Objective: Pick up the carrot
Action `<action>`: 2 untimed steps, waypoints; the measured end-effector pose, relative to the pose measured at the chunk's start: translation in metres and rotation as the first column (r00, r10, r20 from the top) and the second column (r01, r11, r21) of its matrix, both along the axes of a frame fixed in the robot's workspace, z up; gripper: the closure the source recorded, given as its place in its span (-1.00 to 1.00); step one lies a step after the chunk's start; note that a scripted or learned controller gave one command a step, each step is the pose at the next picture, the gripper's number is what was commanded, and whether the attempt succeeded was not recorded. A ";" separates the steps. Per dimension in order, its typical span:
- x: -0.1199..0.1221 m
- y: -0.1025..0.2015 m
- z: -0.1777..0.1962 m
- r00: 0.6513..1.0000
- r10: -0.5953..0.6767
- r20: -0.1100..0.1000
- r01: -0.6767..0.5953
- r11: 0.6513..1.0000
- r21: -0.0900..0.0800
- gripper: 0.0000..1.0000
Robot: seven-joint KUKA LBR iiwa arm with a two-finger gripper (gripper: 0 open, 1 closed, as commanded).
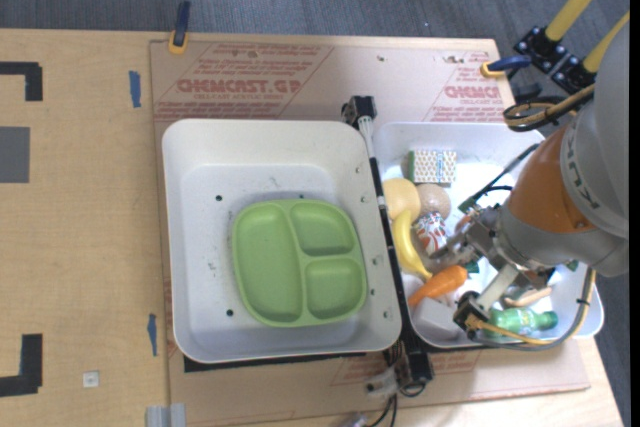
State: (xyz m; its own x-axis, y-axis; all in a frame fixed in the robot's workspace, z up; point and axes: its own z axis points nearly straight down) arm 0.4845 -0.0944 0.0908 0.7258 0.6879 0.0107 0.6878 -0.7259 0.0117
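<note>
Over on the left of the counter (80,215), one white bin (190,175) holds a single green three-compartment tray (298,261). Right of it, the second bin (590,320) is crowded: one yellow banana (403,225), one small green-and-white box (433,164), and one orange carrot (440,284) lying low near the bin's left wall, just beside the banana's lower end. At lower right, the end effector (478,313) sits just right of the carrot; I cannot tell how it is set. One green bottle (520,320) lies beneath it.
</note>
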 end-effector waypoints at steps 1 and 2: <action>0.002 0.000 0.011 1.000 0.003 0.006 -0.003 1.000 -0.002 1.00; 0.002 0.000 0.011 1.000 0.002 0.004 -0.002 1.000 -0.002 -1.00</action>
